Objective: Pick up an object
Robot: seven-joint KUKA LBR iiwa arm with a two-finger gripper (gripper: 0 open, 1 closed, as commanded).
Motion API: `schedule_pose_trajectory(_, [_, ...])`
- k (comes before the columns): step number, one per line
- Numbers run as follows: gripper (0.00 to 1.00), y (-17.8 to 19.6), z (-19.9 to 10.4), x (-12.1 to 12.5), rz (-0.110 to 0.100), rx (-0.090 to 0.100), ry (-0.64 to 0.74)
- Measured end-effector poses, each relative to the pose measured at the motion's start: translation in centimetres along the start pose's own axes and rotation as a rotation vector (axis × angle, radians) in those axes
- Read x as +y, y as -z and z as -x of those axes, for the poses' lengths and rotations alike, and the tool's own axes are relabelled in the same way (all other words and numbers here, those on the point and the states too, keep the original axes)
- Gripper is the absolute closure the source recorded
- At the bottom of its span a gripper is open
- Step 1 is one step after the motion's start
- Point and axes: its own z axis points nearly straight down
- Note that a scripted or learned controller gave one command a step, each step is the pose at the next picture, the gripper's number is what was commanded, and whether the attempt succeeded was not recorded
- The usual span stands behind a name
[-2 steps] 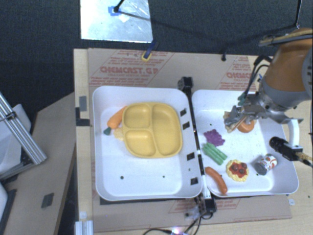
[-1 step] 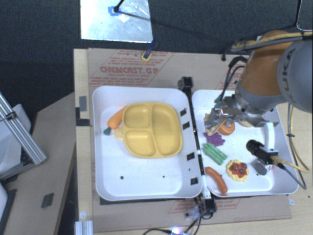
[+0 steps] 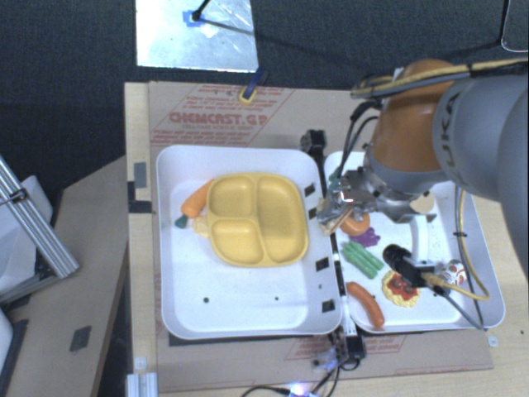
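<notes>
Diagonally, the hot dog (image 3: 365, 303) lies in the right bin (image 3: 483, 292), pointing lower-right. The gripper (image 3: 337, 211) hovers over orange food (image 3: 358, 222); its jaws' opening is unclear.

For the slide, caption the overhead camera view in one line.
Grey KUKA arm lowers its gripper over toy food in the right white bin; a yellow divided plate fills the left bin.

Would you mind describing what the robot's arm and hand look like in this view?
The arm is a thick, rounded grey body with dark lettering on its side and a glossy orange band above the wrist. Thin cables run across the top of it. Below the band sits a silvery metal hand.
</notes>
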Motion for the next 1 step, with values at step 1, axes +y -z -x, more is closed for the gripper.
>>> schedule_pose_trajectory(1, [1.00, 1.64, -4.43, -0.38, 0.002, 0.000, 0.000])
